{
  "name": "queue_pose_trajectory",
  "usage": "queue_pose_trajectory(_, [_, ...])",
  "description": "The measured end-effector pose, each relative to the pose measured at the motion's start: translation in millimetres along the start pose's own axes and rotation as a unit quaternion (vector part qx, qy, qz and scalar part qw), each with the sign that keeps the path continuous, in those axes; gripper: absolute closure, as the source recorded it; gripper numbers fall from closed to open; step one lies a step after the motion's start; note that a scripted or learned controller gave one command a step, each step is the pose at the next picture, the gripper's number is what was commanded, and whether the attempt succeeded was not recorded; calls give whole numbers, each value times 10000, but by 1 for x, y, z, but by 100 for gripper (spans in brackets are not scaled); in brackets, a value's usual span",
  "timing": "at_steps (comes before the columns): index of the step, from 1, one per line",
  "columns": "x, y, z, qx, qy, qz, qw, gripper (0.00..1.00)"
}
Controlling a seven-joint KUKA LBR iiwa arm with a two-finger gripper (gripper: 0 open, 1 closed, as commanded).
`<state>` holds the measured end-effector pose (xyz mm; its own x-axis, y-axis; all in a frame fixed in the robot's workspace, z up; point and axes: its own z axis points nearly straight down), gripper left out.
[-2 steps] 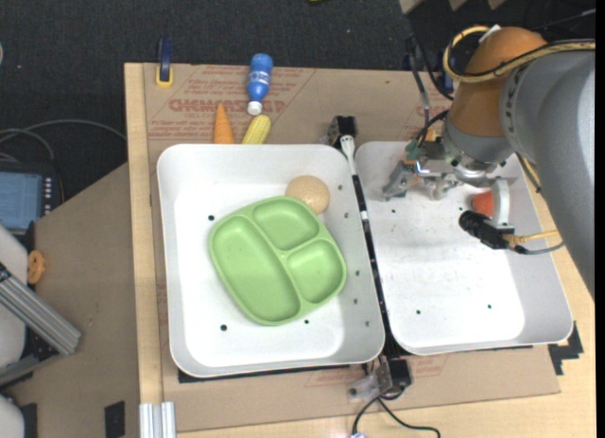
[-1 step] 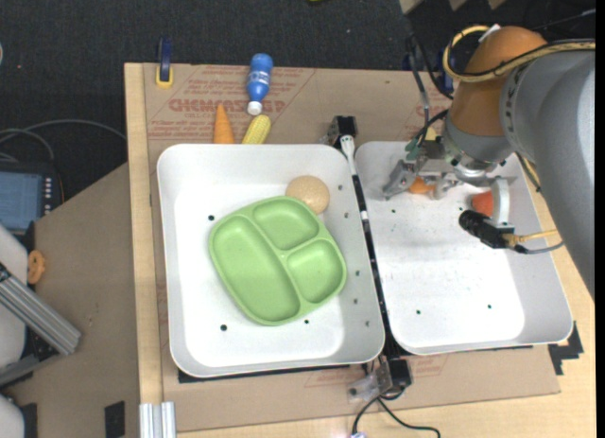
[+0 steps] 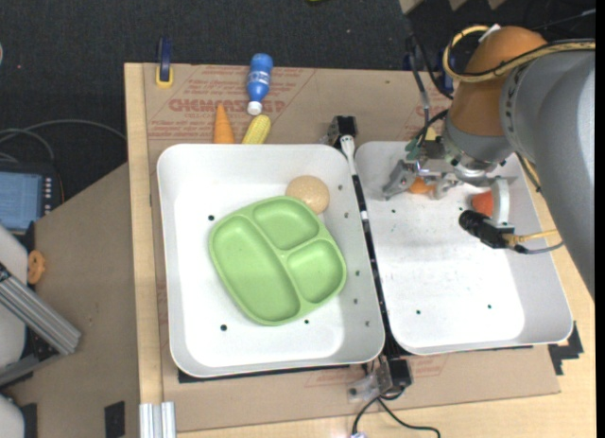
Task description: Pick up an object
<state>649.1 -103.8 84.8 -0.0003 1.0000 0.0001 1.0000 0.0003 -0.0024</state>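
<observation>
My gripper (image 3: pixel 413 177) hangs low over the far left part of the right bin (image 3: pixel 454 304), below the orange wrist band. A small orange object (image 3: pixel 427 185) shows right under it, partly hidden by the gripper body. A red-orange object (image 3: pixel 483 202) lies just to its right in the same bin, half covered by the arm's hardware. In the left bin (image 3: pixel 189 266) a green divided plate (image 3: pixel 277 258) lies flat, with a round beige ball (image 3: pixel 309 193) touching its far edge.
Beyond the left bin, on the cardboard, lie a blue and white bottle (image 3: pixel 258 81), an orange carrot (image 3: pixel 222 127) and a yellow corn cob (image 3: pixel 256 129). A black clamp (image 3: pixel 342 130) sits between the bins' far corners. A cable (image 3: pixel 506 236) trails across the right bin.
</observation>
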Motion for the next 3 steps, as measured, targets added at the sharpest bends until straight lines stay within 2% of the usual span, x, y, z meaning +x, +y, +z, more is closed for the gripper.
queue_pose_trajectory(1, [0, 0, 0, 0, 0, 0, 10000, 0])
queue_pose_trajectory(2, [-6, -23, 0, 10, 2, 9, 10000, 0])
queue_pose_trajectory(3, [-6, 12, 5, 125, 19, 17, 9999, 0])
